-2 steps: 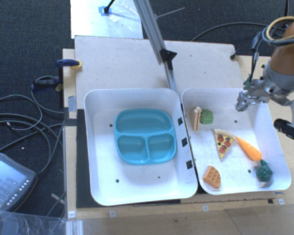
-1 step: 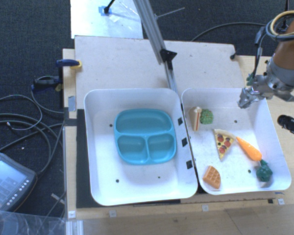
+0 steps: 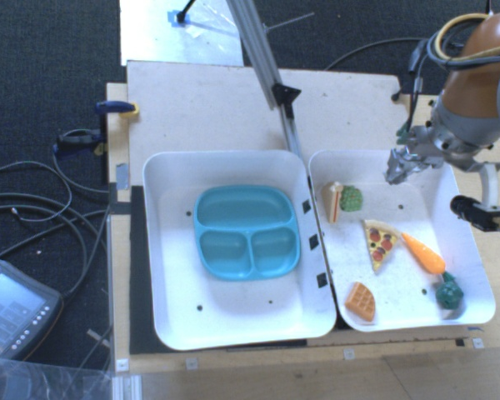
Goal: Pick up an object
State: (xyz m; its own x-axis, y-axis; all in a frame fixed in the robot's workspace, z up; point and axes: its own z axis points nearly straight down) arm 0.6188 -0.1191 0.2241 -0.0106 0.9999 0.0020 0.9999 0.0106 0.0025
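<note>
One arm (image 3: 475,73) hangs over the right bin (image 3: 475,248).

Five small toy foods lie scattered in the right bin (image 3: 475,257), none of them touching the gripper. Near the bin's left wall sits what looks like a sandwich (image 3: 343,199) with green lettuce, standing on edge. Toward the middle, a pizza slice (image 3: 380,243) lies flat, its tip pointing to the near rim. Just beside it on the right an orange carrot (image 3: 423,254) lies slantwise. A waffle (image 3: 360,302) rests near the front rim, and a green broccoli (image 3: 448,293) sits in the front right corner.
</note>
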